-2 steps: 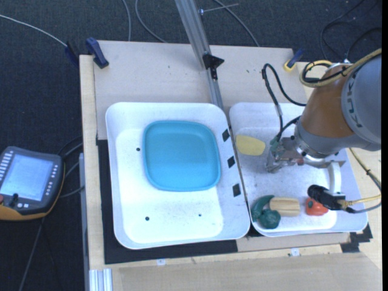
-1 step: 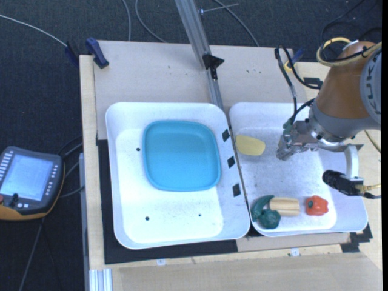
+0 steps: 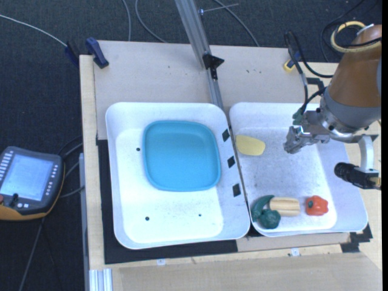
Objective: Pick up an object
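Four toys in right bin: yellow piece left of hand; others below it. Hand state: cannot tell.

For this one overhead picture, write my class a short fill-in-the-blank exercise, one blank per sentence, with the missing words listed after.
1. The blue plate lies in the ____ bin.
2. The red pepper lies in the ____ bin.
3. Between the green vegetable and the red pepper lies a ____ block.
4. The gripper hangs to the right of a ____ piece.

Missing words: left; right; tan; yellow
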{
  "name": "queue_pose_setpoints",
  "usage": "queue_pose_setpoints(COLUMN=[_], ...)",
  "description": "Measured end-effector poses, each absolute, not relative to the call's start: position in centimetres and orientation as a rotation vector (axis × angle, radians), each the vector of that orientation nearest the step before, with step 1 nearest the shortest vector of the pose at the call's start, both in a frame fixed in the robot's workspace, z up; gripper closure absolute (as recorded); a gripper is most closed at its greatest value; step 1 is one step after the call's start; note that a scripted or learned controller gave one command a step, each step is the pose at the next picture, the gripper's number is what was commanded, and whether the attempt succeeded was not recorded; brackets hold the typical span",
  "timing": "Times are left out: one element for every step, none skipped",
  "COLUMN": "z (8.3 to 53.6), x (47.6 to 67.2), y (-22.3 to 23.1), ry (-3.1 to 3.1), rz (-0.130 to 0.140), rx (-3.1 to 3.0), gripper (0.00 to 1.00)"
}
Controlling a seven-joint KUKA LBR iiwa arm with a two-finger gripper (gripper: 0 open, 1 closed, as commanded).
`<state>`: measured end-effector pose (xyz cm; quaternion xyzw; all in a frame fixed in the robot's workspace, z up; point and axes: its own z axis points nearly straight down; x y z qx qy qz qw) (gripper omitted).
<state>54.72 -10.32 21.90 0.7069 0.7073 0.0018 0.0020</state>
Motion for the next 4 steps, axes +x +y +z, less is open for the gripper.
queue_pose_setpoints(z=[27.1, 25.5, 25.2, 24.3], x=[54.9, 55.5, 56.2, 57.5], y=[-11.3, -6.0, 0.3, 5.5], ry=[2.218, 2.227, 2.228, 2.227], rz=[0.005, 0.001, 0.002, 0.001], rx=[2.219, 2.217, 2.216, 2.217], gripper=[1.0, 1.0, 1.0, 1.0])
